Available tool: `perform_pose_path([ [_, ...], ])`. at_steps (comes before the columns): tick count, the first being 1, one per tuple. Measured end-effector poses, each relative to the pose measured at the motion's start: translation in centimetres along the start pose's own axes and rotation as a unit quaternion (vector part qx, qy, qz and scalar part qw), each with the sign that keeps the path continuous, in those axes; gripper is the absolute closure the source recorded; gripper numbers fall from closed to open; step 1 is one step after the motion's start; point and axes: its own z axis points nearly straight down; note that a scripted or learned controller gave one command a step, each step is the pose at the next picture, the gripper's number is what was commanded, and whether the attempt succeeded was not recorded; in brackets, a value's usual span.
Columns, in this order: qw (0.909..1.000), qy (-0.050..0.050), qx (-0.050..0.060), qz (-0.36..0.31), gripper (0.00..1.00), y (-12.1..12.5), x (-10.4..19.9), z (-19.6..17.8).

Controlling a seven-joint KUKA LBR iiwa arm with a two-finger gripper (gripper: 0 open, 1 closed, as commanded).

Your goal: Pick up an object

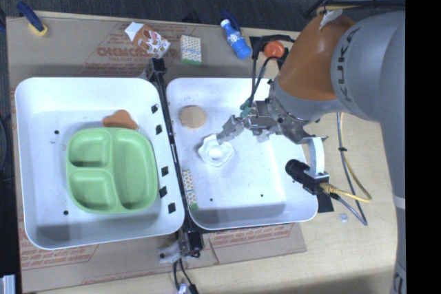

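In the right bin [275, 206] a small white crumpled object [215, 152] lies left of centre, and a flat round tan disc [193, 117] lies near the back left corner. My gripper [227, 134] reaches in from the right and hangs just above the right edge of the white object, pointing down and left at it. Whether it touches the object is unclear. In the left bin [34, 148] there is a green divided plate [111, 170], with an orange-brown lump [121, 120] just behind it.
Behind the bins, on the cardboard, lie a blue bottle [236, 38], a small patterned packet [191, 49], a snack wrapper [147, 40] and an orange-red object [274, 49]. A blue and yellow clip [31, 17] sits at the far left corner.
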Motion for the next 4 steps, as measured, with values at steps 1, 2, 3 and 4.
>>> perform_pose_path([
  [1,1.0,0.0,0.001,0.0,0.0,-5.8,1.6,6.3],
  [2,1.0,-0.001,0.0,-0.001,0.0,0.6,1.8,11.2],
  [3,1.0,-0.001,-0.004,0.0,0.0,11.5,-0.2,11.7],
  [4,1.0,0.0,-0.005,-0.003,1.0,11.6,0.0,10.6],
])
